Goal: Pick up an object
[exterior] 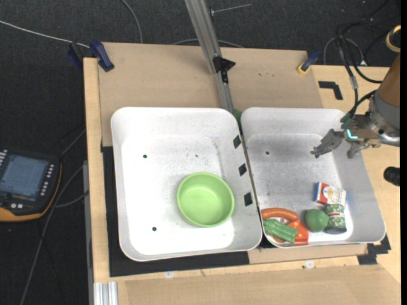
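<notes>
On my screen, at the far left, one handheld control pendant (25,186) lay on the dark floor beside the bench. Two blue clamps (102,54) gripped the bench's back edge, one near each corner. Two white bins sat side by side, touching along their inner walls. The left bin (127,138) held a single green bowl (205,199), upright, toward its front right part. The right bin (286,122) held four things, all bunched at its front edge: one orange piece (280,214) with one green vegetable-like toy (282,230) lying across it, then one green ball (315,220), and just right of that one small printed carton (331,200) with red and white on it. The ball and carton were touching. The gripper (323,146) hung over the right bin's back right part, well apart from that cluster, with nothing between its fingers. I could not tell whether those jaws were spread or closed.
</notes>
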Available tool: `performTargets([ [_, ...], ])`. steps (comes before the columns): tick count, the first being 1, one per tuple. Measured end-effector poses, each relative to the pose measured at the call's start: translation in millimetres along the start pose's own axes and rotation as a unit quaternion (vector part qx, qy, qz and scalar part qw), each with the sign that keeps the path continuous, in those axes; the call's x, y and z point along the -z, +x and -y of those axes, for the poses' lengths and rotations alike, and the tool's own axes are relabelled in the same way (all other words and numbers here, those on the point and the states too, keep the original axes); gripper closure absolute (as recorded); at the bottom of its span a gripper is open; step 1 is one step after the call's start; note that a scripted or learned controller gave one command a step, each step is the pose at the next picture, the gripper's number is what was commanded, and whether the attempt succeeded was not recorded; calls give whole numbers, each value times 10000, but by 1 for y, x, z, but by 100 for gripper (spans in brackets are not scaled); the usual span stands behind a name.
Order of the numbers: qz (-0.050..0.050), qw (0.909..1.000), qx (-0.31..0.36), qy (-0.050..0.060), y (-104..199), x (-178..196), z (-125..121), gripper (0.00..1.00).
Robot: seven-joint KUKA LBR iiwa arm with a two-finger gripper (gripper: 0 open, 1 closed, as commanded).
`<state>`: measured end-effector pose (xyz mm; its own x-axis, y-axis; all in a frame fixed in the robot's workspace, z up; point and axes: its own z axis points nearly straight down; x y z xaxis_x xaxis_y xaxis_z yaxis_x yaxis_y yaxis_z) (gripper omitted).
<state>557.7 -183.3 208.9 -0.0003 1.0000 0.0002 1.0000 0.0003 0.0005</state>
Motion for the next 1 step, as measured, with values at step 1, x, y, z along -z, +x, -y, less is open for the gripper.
performTargets([
  [1,0,10000,0,1,0,0,0,0],
])
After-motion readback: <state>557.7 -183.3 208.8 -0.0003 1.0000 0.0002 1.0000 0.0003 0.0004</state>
